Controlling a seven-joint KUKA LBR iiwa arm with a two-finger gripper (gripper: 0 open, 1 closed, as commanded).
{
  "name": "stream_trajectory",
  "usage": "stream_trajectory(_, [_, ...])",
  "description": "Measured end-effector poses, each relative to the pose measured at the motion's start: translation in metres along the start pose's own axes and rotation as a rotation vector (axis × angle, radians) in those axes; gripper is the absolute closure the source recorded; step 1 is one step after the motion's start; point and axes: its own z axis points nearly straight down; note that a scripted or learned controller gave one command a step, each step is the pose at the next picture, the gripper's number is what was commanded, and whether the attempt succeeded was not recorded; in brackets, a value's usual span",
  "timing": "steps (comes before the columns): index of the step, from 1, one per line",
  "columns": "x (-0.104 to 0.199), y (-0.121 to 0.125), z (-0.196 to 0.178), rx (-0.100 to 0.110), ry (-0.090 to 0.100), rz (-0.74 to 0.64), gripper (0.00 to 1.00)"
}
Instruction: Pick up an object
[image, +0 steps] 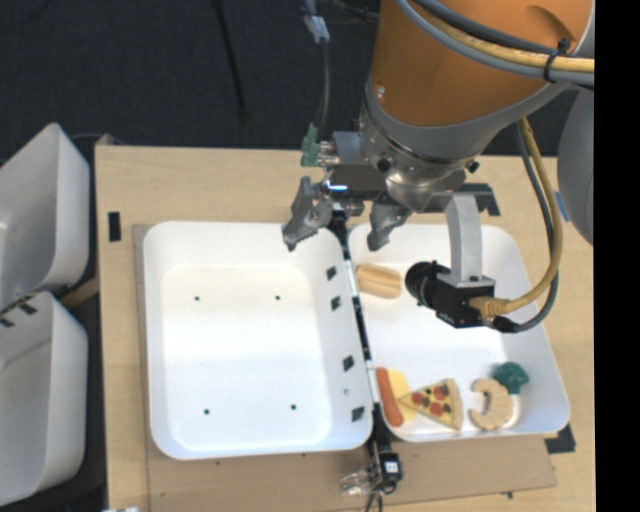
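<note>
Hand (338, 236) spread above shared rim (351, 322), tan roll (379, 281) nearby

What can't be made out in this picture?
1. Camera view: the far wall of the right bin, mostly hidden by the arm.
2. Camera view: the green thing, too small to identify.
3. Camera view: the shiny clutter at the near edge of the bench, small and blurred.

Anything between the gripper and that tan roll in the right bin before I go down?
Nothing visible does. The gripper hangs open over the wall between the bins, and the tan roll lies bare just beyond one fingertip. The wall beside the roll might crowd a finger.
</note>
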Motion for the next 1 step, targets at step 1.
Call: stream_trajectory(1, [-0.0756, 0.0291, -0.0527, -0.003, 0.003, -0.012, 0.0])
